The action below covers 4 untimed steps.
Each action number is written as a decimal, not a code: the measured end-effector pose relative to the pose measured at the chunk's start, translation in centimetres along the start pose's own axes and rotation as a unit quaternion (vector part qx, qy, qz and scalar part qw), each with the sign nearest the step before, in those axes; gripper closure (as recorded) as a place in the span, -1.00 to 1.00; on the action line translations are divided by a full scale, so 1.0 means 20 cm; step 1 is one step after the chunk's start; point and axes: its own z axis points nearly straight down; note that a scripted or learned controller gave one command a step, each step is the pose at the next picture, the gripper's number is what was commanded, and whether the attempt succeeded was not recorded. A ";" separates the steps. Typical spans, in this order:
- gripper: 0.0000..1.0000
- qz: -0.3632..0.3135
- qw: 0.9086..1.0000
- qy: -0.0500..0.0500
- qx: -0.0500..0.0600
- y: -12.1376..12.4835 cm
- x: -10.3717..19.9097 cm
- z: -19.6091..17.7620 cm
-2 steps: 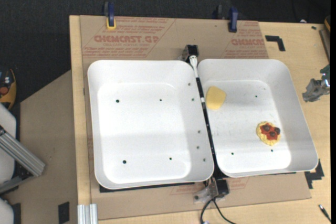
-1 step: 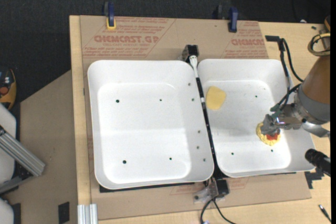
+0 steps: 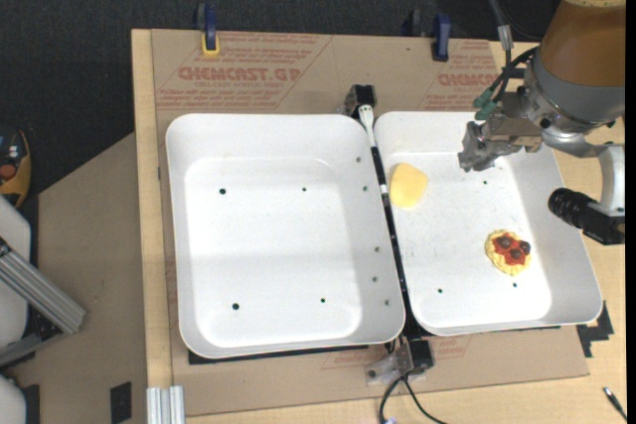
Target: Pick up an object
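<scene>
- Your gripper (image 3: pixel 477 161) hangs over the right bin (image 3: pixel 556 308); can't tell if it's open or closed.
- Yellow piece (image 3: pixel 407 185) by the divider, prob. light, soft; pinch across its middle.

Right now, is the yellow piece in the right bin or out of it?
In. The yellow piece lies on the right bin's floor, close to its left wall, apart from the end effector.
</scene>
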 end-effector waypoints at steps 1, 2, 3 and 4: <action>1.00 0.003 1.000 0.000 0.004 0.05 0.39 -0.42; 1.00 0.004 1.000 0.000 0.011 -0.05 0.69 -0.41; 1.00 0.004 1.000 0.001 0.006 -0.16 0.94 -0.70; 1.00 0.003 1.000 -0.002 0.016 -0.24 1.36 -0.24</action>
